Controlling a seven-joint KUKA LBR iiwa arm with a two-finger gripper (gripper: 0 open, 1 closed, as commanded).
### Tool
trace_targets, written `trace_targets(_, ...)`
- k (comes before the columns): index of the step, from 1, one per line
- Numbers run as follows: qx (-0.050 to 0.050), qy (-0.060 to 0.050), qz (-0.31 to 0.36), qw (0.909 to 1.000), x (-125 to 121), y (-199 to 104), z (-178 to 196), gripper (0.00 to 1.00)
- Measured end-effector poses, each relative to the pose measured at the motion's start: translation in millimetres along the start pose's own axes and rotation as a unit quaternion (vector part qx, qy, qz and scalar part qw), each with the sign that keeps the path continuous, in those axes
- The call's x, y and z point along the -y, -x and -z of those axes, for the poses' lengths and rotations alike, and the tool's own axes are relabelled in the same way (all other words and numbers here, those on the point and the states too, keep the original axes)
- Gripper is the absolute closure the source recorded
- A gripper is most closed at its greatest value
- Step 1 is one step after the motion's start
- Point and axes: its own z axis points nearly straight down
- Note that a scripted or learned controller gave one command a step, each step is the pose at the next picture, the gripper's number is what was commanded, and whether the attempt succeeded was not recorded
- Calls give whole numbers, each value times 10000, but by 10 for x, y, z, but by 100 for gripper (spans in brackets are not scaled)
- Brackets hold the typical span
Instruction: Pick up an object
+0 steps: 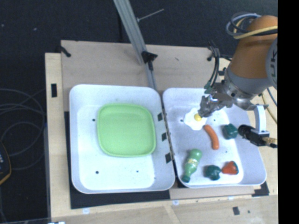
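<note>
I had the gripper [204,112] low in the right bin [180,174], right over the fried egg [193,120], a flat white piece with a yellow yolk lying at about eleven o'clock in that bin. Whether it was clenched or released, I could not tell from this slant. I judged the egg to be the target, since the tool hung directly above its yolk.

The other candidates lay apart from it: a sausage [212,136] just at five o'clock of the egg, a dark green piece [229,131] at three o'clock of the sausage, a green bottle [191,164] toward six o'clock, and a teal piece [212,172] beside a red one [229,168] along the near wall. The left bin [84,125] bore a green plate [126,130], probably a drop spot. The flat egg could be hard to pinch.
</note>
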Motion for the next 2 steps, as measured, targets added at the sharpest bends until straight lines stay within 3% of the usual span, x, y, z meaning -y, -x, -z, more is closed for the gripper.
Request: trace_targets(2, -2, -3, 9, 10000, 105, -1131, -9, 100)
